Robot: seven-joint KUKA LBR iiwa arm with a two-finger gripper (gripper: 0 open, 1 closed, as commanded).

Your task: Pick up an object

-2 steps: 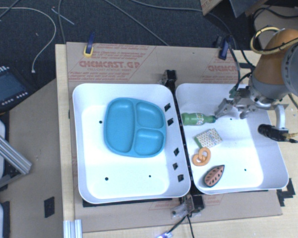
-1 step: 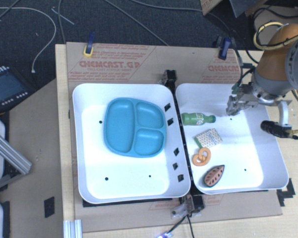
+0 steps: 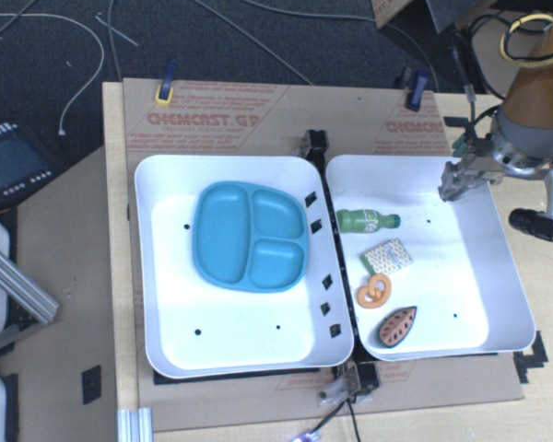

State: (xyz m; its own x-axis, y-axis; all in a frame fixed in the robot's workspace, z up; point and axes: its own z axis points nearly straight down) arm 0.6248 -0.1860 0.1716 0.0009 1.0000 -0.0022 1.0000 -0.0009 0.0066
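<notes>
- Tool (image 3: 453, 184) poised at the far right edge of the right bin (image 3: 470, 274), above bare white floor; whether open or closed, impossible to tell from this slanted view, and nothing visibly caught in it.
- Nearest candidate: green toy bottle (image 3: 368, 220), lying on its side in the right bin, left of the tool and slightly nearer the camera, close to the divider between the bins.
- Long axis of the bottle running left to right, cap end pointing toward the tool; probably best grasped across the narrow body.
- Farther from the tool along the same divider side: checkered packet (image 3: 388, 257), then pretzel (image 3: 374, 292), then a brown oval piece (image 3: 397, 326) near the bin's front rim.
- Blue divided plate (image 3: 250, 236) in the left bin (image 3: 166, 274), well apart from the tool.
- Judgement: pick not yet begun; leftward travel and a descent needed first.
</notes>
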